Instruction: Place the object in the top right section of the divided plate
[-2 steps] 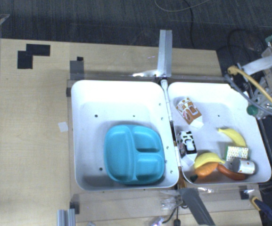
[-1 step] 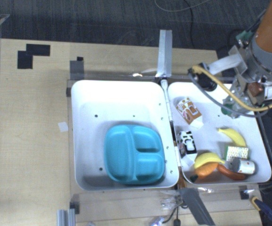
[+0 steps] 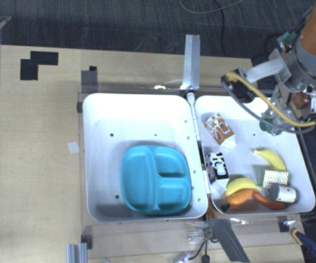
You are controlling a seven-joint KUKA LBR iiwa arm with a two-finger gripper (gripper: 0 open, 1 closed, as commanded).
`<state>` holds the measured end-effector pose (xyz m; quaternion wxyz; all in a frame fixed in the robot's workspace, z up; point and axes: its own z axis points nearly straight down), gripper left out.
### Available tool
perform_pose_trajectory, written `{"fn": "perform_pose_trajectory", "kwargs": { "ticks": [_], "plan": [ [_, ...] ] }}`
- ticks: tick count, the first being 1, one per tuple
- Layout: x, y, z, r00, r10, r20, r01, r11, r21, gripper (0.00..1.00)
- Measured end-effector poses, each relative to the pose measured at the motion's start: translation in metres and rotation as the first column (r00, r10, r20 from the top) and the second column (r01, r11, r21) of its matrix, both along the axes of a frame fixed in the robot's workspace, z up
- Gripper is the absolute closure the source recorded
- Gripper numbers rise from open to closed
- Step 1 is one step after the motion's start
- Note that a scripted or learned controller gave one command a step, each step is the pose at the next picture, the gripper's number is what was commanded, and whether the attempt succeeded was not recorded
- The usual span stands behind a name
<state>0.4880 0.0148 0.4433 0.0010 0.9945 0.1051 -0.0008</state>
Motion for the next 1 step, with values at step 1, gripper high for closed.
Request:
{"fn": "perform_pose_trajectory", "kwargs": {
  "ticks": [1],
  "plan": [
    [0.0008,0.0000,0.0091,1.000,0.000,-0.002,0.000,1.000,-0.002,1.00]
  ]
}}
